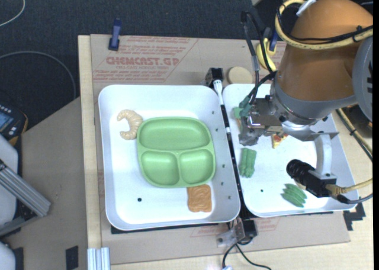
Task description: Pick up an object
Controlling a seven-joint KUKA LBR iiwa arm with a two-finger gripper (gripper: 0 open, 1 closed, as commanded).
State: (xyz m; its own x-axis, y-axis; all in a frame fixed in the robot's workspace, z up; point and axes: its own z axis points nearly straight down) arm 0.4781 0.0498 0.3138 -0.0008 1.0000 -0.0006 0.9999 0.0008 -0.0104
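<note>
- The gripper (253, 128) hangs low over the right bin (269, 201), near its left wall and toward the far end; I cannot tell its state, as the arm (323, 55) hides much of it.
- Just nearer the front edge lies a green pod (247, 162), lengthwise along that left wall. It looks the closest target.
- A small green piece (244, 111) sits at the far side of the gripper, and something orange (277, 139) peeps out beside it.
- To do this well: centre over the pod, close across its narrow width, and stay off the wall.
- A leafy green piece (294, 194) lies by the front right corner, next to a black fitting (305, 175).
- The left bin (112, 144) carries a green 3-part tray (175, 150), a beige curl (129, 123) and a waffle (200, 198).
</note>
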